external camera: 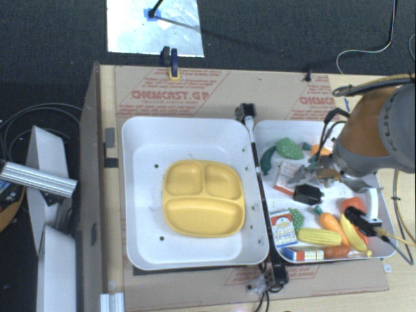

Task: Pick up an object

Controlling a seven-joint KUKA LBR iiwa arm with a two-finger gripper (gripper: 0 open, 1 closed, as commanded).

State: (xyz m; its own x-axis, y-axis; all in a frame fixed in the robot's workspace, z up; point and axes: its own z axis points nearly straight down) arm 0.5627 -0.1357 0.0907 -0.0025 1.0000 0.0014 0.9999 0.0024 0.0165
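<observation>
The right bin (pixel 286 125) holds several toy foods. Among them are a light green leafy piece (pixel 289 149), a dark green piece (pixel 266 159), a white and red packet (pixel 285 175), a black block (pixel 307 194), a carrot (pixel 331 221), a corn cob (pixel 318 237), a banana (pixel 354 233) and a small printed carton (pixel 282 228). My gripper (pixel 311 172) is low inside this bin, just right of the packet and just above the black block. The wrist hides what lies under it.
The left bin (pixel 140 174) holds a yellow divided plate (pixel 203 197). A black divider clip (pixel 247 112) sits where the two bins meet. Cardboard lines the bench under both bins. Cables run at the right.
</observation>
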